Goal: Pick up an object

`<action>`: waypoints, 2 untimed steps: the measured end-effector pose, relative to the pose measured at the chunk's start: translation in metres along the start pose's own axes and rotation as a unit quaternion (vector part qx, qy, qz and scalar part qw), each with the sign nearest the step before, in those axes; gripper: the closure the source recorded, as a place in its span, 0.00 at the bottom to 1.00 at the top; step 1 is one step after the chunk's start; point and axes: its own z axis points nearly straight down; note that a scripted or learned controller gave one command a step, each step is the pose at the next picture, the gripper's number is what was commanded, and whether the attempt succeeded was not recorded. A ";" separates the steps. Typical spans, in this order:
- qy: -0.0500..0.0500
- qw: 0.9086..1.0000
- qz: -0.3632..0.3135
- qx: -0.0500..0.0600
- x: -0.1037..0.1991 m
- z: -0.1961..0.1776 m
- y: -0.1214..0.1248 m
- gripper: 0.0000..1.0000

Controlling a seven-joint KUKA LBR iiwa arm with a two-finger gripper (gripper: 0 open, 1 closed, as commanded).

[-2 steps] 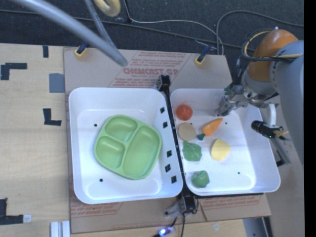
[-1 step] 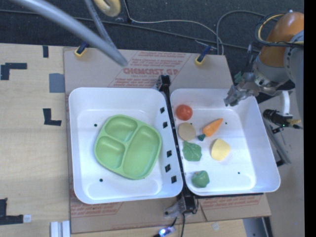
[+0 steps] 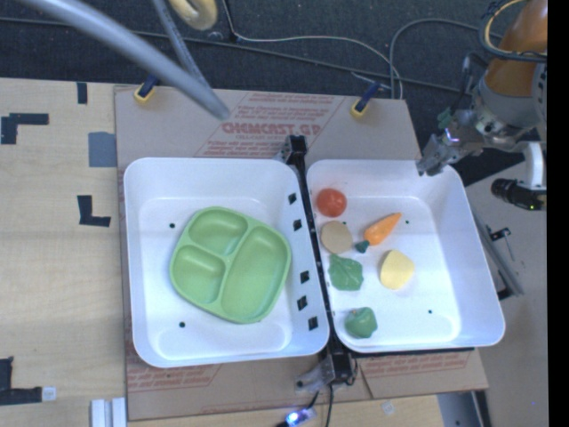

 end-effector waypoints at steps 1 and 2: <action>0.001 1.000 -0.002 0.003 0.053 0.007 0.000 1.00; 0.001 1.000 -0.002 0.004 0.109 0.014 -0.012 1.00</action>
